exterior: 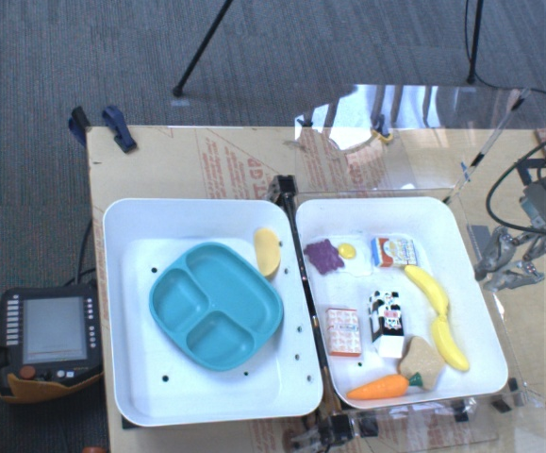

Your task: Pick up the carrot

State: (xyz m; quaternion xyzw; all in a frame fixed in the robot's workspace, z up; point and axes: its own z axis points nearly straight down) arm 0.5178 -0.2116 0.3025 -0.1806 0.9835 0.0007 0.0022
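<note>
The carrot [379, 387] is orange with a green top and lies flat at the front edge of the right bin [471, 243], pointing left. Its green end touches a tan bread-like piece [421, 357]. What looks like my gripper [510, 259], grey metal with cables above it, hangs outside the right bin's right wall. It is well up and to the right of the carrot and has nothing in it.
The right bin also holds two bananas [427, 289] [450, 343], a cow-patterned box [386, 315], a red-framed card [343, 332], a small carton [394, 251] and a purple piece [323, 256]. The left bin [131, 253] holds a teal divided plate [216, 306] and a yellow piece [267, 251].
</note>
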